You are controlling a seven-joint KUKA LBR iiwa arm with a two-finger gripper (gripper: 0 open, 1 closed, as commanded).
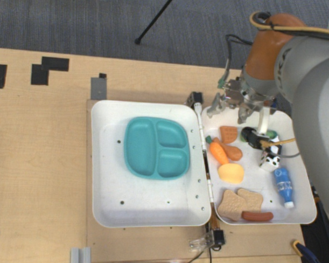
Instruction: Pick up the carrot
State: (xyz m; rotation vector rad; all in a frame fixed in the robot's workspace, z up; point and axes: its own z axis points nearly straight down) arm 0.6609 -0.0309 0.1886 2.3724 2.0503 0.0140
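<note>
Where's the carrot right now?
The small orange carrot lies in the right-hand white bin, close to its left wall, just above the yellow lemon-like piece and beside the brown sausage-shaped piece.

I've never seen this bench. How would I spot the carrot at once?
Look in the right-hand shallow white bin, along its left wall. The small orange plastic carrot lies slanted there, tipped with green, slimmer and brighter than the brownish sausage-shaped piece touching it.

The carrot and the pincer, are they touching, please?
Apart. The camera view shows the pincer near the bin's far edge, with bare white bin floor between it and the carrot.
</note>
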